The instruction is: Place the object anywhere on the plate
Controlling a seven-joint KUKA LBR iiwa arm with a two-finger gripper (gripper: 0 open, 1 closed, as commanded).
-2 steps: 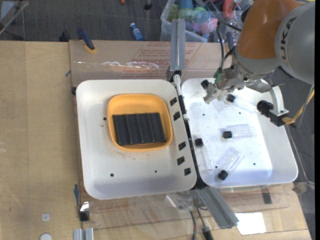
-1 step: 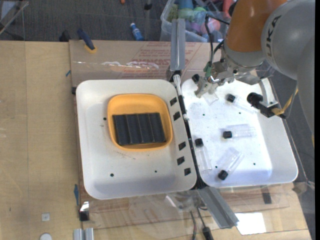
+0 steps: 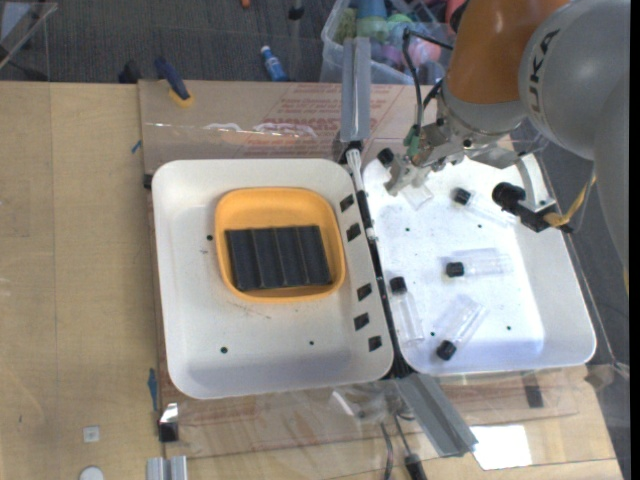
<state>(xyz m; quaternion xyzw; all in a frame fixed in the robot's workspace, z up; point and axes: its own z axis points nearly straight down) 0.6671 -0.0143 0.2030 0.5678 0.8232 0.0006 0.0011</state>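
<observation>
A yellow plate [image 3: 232, 211] lies in the left bin [image 3: 190, 338]. A black ribbed block [image 3: 278, 258] rests flat on it. My gripper [image 3: 405, 175] hangs low over the far left corner of the right bin [image 3: 545, 318], close to the divider between the bins. A small clear piece [image 3: 418, 195] lies on the bin floor just below it. Several clear tubes with black caps lie in the right bin: one in the middle [image 3: 472, 265], one nearer the front [image 3: 455, 326] and one by the divider [image 3: 401, 301].
A small black cap [image 3: 461, 196] sits at the back of the right bin, and another black bit [image 3: 385, 155] lies by its far left rim. A metal rail [image 3: 352, 98] rises behind the divider. A box of colourful items [image 3: 400, 8] stands beyond the bench.
</observation>
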